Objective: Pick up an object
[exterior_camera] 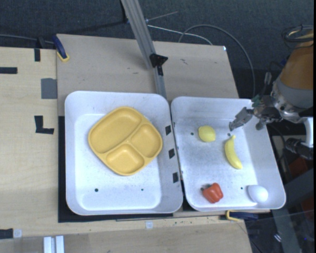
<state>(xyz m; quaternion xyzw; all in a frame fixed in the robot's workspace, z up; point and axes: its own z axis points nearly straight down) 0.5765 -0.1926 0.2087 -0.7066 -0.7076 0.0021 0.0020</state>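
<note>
Gripper (247, 119) spread, carrying nothing, hovering near the banana (233, 153) and lemon (207, 134); that round lemon could squirt free if pinched off-centre.

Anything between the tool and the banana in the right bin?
Nothing visible. The tool sits just above-right of the banana, with bare bin floor between them; the lemon lies off to the left.
</note>
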